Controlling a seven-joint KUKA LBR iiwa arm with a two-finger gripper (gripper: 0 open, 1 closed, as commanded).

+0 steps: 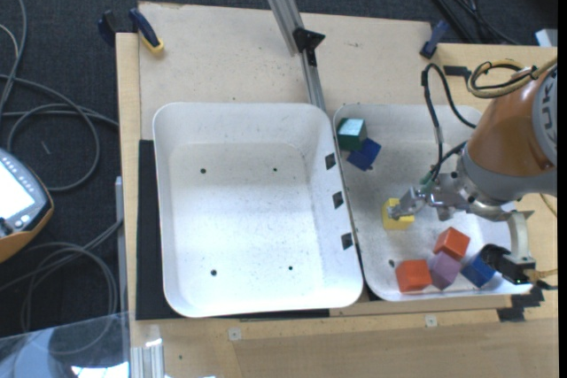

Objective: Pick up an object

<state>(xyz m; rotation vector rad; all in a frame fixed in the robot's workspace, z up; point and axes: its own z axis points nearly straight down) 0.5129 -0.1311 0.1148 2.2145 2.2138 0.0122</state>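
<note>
Camera view: end effector [409, 204] at yellow block [398, 214].

You are looking at an evenly lit scene with soft, diffuse light and no hard-edged shadows. The left white bin [248, 208] is the brightest area and sits close to washed out, though the dark speckles on its floor stay readable. The tabletop [230, 57] is pale and low in contrast. The dark carpet [62, 31] around it holds its texture without going fully black. A faint, soft shadow lies under the arm [514, 146] in the right bin [390, 190]. Fine detail is mildly soft throughout, and the small blocks show slightly fuzzy edges. At the bottom left, a translucent blurred patch [71, 350] is out of focus.
</note>
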